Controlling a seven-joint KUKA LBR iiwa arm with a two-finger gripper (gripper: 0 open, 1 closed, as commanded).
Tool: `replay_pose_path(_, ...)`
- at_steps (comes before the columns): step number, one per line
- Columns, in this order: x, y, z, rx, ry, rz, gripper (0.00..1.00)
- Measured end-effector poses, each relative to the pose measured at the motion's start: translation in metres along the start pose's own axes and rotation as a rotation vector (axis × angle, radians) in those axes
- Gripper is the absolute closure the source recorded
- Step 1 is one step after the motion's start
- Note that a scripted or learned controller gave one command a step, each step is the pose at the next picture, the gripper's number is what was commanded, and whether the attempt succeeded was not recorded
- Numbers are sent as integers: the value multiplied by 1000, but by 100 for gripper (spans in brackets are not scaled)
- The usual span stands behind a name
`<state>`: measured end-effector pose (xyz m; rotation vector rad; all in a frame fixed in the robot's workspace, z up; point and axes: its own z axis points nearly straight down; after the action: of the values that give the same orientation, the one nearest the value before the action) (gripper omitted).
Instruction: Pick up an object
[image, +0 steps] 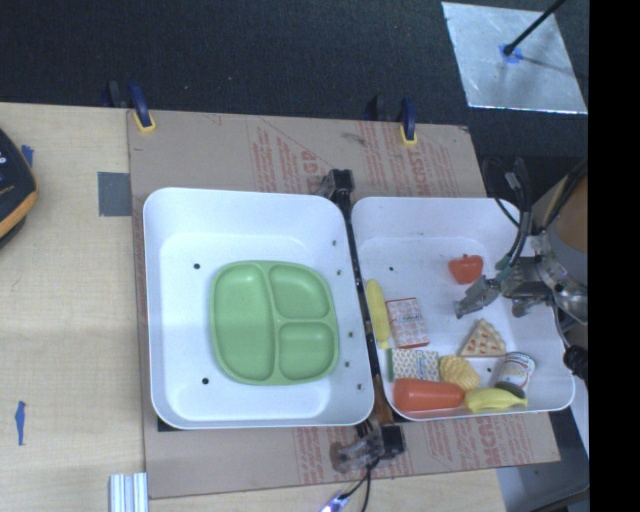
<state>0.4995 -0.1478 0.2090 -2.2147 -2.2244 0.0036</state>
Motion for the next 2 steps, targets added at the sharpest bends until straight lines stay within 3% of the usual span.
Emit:
replay_pose_path(1, 0, 88, 109, 2, -1, -1, 0)
replay_pose_path(2, -65, 157, 66, -4, -1, 1, 0)
